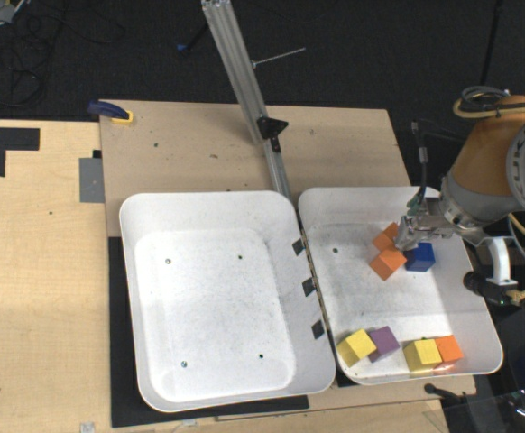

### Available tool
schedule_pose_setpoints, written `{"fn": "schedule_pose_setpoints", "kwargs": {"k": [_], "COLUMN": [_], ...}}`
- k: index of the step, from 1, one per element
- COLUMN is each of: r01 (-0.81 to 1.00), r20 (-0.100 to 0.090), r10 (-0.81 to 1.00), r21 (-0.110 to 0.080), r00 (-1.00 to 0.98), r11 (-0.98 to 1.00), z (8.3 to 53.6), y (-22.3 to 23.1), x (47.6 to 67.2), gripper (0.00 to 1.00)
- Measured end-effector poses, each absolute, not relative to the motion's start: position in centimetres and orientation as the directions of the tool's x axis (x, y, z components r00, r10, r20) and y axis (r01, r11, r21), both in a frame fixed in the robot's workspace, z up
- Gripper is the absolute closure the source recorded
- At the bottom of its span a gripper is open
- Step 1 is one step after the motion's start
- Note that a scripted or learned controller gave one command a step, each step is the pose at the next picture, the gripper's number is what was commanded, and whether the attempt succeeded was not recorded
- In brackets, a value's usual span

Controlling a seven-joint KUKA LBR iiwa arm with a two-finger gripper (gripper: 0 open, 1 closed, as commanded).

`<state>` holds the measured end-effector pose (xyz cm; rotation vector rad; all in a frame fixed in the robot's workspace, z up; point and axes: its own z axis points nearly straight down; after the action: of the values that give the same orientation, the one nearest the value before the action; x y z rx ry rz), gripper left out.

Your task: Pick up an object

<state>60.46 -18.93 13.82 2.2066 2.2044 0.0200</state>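
In the right bin [353,219] two orange cubes [388,262] lie touching, one behind the other [386,237], with a blue cube [420,257] just to their right. My gripper [413,233] hangs low over this cluster, right above the gap between the rear orange cube and the blue cube. Along the bin's front edge sit a yellow cube [357,345], a purple cube [384,340], another yellow cube [421,354] and an orange cube [447,349].
The left bin [154,215] lies beside the right one, joined by black clips [308,286]. A slanted metal rail [242,79] rises behind the bins. The arm's orange band [488,156] sits at the right edge.
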Motion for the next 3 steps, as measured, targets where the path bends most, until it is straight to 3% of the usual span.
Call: {"fn": "schedule_pose_setpoints", "kwargs": {"k": [1, 2, 3], "r01": [1.000, 1.000, 1.000], "r20": [-0.001, -0.001, 0.000], "r10": [1.000, 1.000, 1.000], "r21": [0.002, 0.004, -0.005], "r00": [-0.001, -0.002, -0.002], "r11": [0.001, 0.002, 0.002], "z": [18.5, 23.4, 20.5], "y": [-19.4, -19.5, -19.5], "x": [61.3, 61.3, 61.3], "gripper": [1.00, 1.00, 1.00]}}
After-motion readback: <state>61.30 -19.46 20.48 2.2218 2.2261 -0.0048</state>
